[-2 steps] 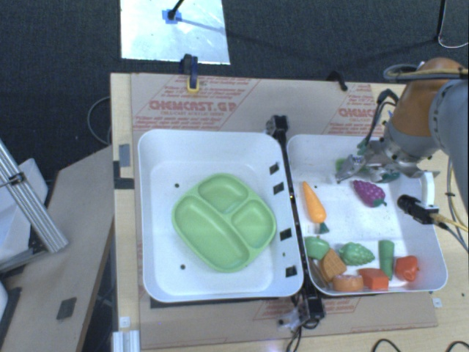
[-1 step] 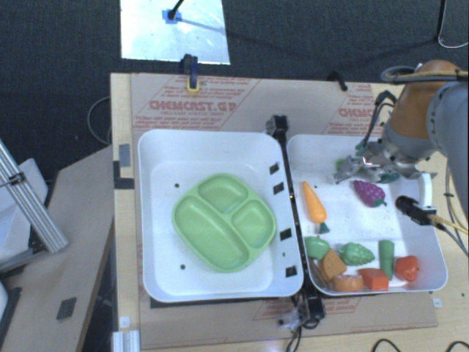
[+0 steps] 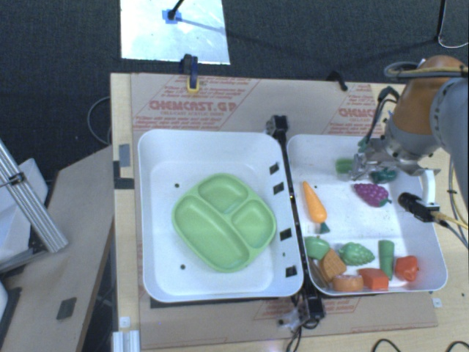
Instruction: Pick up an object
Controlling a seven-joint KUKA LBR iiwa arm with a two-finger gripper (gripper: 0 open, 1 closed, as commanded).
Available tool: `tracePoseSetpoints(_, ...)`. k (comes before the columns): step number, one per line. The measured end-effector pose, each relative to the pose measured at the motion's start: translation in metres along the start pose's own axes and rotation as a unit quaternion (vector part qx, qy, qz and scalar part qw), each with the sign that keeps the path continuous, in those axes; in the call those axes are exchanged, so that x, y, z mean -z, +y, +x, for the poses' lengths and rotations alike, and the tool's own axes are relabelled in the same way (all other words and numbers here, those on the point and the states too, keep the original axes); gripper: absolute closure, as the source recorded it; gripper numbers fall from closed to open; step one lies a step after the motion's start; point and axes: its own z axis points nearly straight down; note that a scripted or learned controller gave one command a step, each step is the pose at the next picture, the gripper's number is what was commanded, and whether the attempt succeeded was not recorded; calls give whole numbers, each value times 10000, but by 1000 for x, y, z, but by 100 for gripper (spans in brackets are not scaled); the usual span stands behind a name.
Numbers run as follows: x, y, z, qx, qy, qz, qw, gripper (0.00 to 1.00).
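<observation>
Two items flank end effector, state unclear: green piece, purple grapes.

Left bin: white; divided plate: light green. Right bin: white; carrot: orange; grapes: purple.

Robotics lab: plywood bench with clamp, two white bins, plastic toy food, loose cables, dark carpet.
</observation>
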Motion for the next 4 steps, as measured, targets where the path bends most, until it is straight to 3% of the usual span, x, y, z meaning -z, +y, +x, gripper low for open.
tracePoseSetpoints(3, 131, 15, 8, -8, 1, -5, 10000, 100)
tracePoseSetpoints(4, 141, -1, 63, 6, 13, 13, 10000, 100)
